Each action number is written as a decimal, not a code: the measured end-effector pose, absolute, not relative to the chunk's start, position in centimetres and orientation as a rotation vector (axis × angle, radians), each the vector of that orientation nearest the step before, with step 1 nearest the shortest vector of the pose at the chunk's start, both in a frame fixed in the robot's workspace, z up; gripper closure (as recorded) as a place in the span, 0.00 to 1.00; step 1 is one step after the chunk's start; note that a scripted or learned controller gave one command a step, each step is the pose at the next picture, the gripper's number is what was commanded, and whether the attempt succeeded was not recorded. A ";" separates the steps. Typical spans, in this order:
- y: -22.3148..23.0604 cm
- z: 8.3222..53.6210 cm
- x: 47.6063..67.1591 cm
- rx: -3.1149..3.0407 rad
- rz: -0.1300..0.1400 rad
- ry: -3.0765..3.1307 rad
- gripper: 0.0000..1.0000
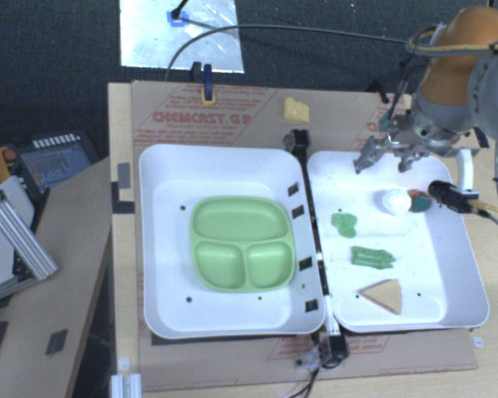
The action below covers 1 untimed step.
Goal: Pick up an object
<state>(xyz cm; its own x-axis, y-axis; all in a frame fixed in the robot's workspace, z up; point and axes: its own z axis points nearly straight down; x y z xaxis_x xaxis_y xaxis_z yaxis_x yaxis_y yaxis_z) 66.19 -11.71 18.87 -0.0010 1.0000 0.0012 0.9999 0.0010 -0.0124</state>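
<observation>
The table (232, 110) carried two shallow white bins side by side, and the grey arm (473, 65) with its orange band reached in from the right. The left bin (162, 181) held a light green divided plate (241, 243), its one wide compartment toward the far side and two smaller ones toward the near side. The right bin (456, 255) held the loose objects. The gripper (388, 157) hung over the far part of the right bin, its two fingers spread apart with nothing between them, well apart from most of the objects below. Nearest the front rim lay a tan wedge (382, 295), its long axis running roughly left to right and its narrow tip pointing left. Just beyond it lay a dark green elongated piece (372, 258), its long axis also left to right, nearly level. Farther back and to the left sat a small green rounded piece (344, 223), too small to show a clear direction. Closest to the gripper rested a white rounded object (394, 201), touching a small red and green item (419, 200) on its right side. A small yellow block (296, 109) lay on the table beyond the bins.
</observation>
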 end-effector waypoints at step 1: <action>-11.7 19.7 66.5 -2.219 -0.001 -2.226 0.00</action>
